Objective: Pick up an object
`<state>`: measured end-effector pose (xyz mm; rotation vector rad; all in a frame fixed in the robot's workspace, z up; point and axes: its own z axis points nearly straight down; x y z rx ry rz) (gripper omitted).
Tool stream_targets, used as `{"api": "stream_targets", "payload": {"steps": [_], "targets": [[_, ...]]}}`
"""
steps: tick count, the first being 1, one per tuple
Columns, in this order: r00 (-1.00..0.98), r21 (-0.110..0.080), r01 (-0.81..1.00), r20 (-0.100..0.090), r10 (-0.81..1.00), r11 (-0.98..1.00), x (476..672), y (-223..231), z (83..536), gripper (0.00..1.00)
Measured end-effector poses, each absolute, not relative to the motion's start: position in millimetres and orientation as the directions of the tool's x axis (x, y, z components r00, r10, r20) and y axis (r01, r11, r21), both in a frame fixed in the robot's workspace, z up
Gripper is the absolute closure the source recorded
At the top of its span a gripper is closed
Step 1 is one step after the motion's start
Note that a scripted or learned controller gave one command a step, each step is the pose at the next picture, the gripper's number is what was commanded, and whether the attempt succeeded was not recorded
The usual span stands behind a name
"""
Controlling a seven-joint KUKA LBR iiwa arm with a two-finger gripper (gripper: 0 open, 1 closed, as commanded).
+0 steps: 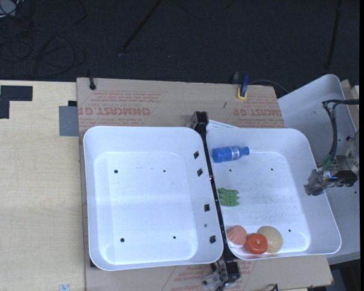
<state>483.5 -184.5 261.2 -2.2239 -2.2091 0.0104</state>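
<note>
The right bin holds several small objects. A blue bottle lies on its side near the bin's back left corner. A green item rests by the left wall at mid-depth. In the front left corner sit a pink piece, a red round object and a beige round object, close together. My gripper hangs at the bin's right wall, just over its rim, well to the right of all the objects. Nothing is visibly held in it.
The left bin stands beside the right one, with a black divider strip between them. Both rest on a cardboard sheet on the wooden bench. Cables and the arm's wrist crowd the right side.
</note>
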Motion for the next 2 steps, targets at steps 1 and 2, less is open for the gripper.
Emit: {"api": "stream_targets", "payload": {"steps": [1,2], "targets": [[-0.002,-0.001,1.0,0.0,1.0,0.002,512.3,-172,274,1.0],[-0.009,0.0,1.0,0.003,1.0,0.009,490.3,-88,313,1.0]]}}
